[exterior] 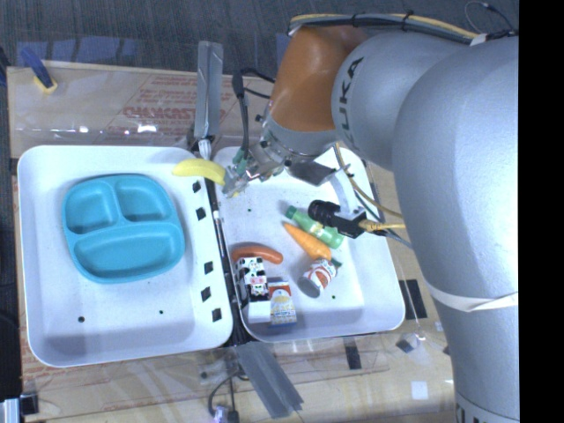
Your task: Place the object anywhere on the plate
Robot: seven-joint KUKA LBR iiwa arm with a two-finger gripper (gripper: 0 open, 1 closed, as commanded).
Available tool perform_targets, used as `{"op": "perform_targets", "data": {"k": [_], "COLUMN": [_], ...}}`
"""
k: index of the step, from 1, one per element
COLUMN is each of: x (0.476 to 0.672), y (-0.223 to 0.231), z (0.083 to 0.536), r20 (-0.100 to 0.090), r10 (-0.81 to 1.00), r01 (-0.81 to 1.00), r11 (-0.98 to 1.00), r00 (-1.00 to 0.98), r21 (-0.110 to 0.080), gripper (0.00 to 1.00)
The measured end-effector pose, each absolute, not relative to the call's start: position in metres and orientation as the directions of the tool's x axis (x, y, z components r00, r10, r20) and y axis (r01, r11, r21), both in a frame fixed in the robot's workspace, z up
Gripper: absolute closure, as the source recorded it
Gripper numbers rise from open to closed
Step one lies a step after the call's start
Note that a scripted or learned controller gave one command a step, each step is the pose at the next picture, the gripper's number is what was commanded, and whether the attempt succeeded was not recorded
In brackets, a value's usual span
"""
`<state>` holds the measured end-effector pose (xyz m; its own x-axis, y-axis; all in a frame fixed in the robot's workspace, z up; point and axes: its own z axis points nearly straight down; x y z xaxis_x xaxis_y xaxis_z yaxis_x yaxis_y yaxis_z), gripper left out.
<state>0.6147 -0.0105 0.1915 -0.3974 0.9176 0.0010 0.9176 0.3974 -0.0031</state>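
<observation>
A blue three-compartment plate [123,227] lies in the left bin [53,324], toward its left side. A yellow banana [197,169] hangs over the left bin's far right corner, just right of the plate. My gripper [233,181] sits at the banana's right end, above the divide between the two bins. It looks shut on that end of the banana. The grey arm with its orange band reaches in from the right and hides the far part of the right bin.
The right bin [374,311] holds a green bottle [315,224], a carrot [307,240], a sausage [257,254], a cow-patterned carton [256,280], a small box [282,307] and a red and white can [320,274]. A black clip-lined ridge [211,263] separates the bins.
</observation>
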Motion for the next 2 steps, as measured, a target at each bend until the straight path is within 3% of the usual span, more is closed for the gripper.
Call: {"op": "perform_targets", "data": {"k": [1, 2], "x": [0.615, 0.591], "y": [-0.011, 0.035], "z": [0.201, 0.191], "r20": [0.001, 0.001], "r10": [0.916, 0.892], "r01": [0.916, 0.892], "r11": [0.400, 0.452], "r00": [-0.400, -0.452], "r21": [-0.004, -0.004], "gripper": [1.00, 1.00]}}
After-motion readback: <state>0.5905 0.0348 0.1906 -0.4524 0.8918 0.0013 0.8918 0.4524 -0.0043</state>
